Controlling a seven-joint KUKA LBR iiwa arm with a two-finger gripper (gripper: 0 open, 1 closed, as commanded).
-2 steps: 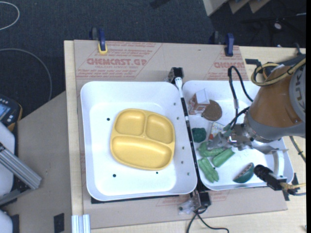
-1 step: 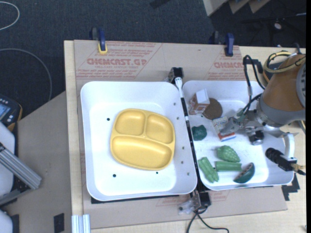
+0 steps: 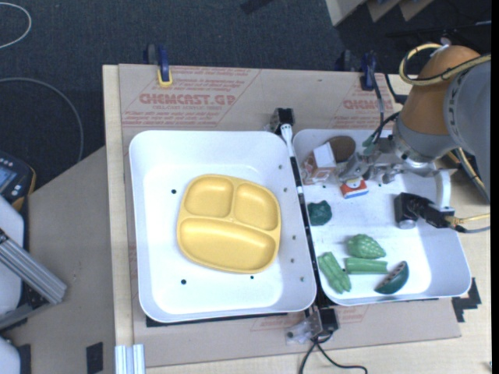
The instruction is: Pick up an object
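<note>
I hold the gripper low at right bin far edge, over red/white item, for a pick approach. Jaws' state: can't tell.

text: "CHEMCAST G P" in red print | on: brown board under the bins, upper middle of frame | repeat: partial red print, upper right, cut off by arm | smaller lines: unreadable
</note>
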